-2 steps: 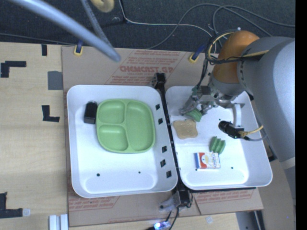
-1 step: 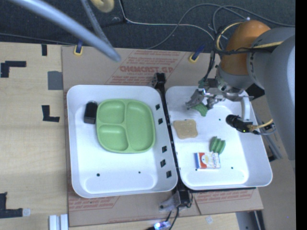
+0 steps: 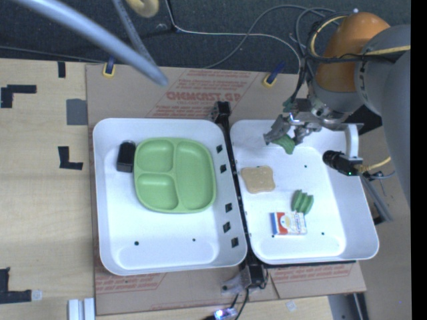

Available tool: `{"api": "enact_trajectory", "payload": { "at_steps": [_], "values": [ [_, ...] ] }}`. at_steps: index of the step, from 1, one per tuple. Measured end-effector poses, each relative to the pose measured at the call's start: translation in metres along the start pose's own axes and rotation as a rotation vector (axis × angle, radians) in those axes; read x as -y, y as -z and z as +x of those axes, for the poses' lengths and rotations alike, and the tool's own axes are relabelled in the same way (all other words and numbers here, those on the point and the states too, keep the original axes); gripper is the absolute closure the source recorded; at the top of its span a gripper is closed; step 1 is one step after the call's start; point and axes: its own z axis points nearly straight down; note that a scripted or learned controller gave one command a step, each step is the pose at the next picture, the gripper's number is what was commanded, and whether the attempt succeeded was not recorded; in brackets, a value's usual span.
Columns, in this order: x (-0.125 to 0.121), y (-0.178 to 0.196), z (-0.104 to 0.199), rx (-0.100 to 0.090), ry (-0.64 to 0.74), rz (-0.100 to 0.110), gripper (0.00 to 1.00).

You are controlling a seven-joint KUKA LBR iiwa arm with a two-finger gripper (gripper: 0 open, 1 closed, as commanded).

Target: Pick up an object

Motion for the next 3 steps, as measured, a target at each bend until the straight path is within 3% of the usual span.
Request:
{"api": "enact_trajectory", "payload": {
  "at_steps": [1,3],
  "values": [
    [0.003,0.051,0.010,0.000,0.001,-0.001,1.00],
    [0.010,0.063,0.117,-0.001,0.004,0.005,1.00]
  ]
}}
